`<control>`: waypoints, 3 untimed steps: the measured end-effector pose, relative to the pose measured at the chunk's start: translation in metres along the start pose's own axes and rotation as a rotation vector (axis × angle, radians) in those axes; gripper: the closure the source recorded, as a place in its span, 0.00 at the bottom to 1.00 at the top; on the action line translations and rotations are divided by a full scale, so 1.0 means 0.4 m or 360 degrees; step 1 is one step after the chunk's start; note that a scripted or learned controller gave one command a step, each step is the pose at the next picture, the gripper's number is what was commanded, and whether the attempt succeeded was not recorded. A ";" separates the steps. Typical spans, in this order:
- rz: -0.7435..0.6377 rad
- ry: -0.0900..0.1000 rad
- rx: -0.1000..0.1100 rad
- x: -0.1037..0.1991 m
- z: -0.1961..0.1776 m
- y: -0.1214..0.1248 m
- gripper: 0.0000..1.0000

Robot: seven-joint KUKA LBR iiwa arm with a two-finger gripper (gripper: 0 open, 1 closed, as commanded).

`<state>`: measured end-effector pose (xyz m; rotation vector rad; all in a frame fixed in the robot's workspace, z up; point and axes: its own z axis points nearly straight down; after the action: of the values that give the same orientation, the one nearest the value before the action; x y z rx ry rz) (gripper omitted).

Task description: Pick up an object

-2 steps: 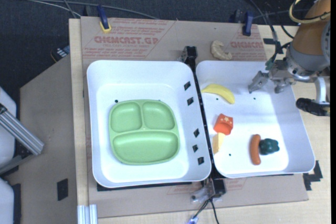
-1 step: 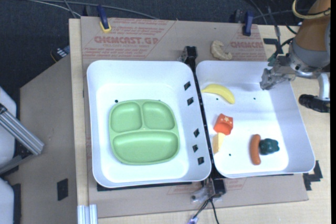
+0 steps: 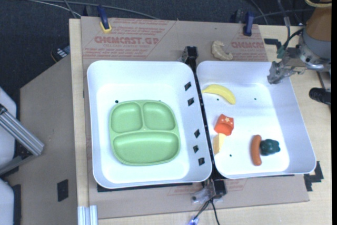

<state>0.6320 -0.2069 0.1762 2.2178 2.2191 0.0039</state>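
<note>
Over the right bin's (image 3: 295, 113) far right corner hangs the gripper (image 3: 277, 74); I cannot tell how it is set. Banana (image 3: 220, 93), red block (image 3: 225, 124), sausage (image 3: 256, 149) and green toy (image 3: 270, 147) lie loose, easy to grab.

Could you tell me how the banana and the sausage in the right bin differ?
The banana is yellow and curved; the sausage is reddish-orange and straight. The banana lies crosswise near the bin's far left; the sausage lies lengthwise near the front, touching a dark green item. Both rest in the right bin.
</note>
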 end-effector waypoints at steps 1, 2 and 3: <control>0.0000 -0.0002 -0.0004 -0.015 -0.116 0.009 1.00; -0.0001 -0.0002 -0.0005 -0.016 -0.250 0.013 1.00; -0.0008 0.0005 0.0009 0.113 -0.248 0.018 1.00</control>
<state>0.6386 -0.1614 0.2755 2.2164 2.2290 0.0014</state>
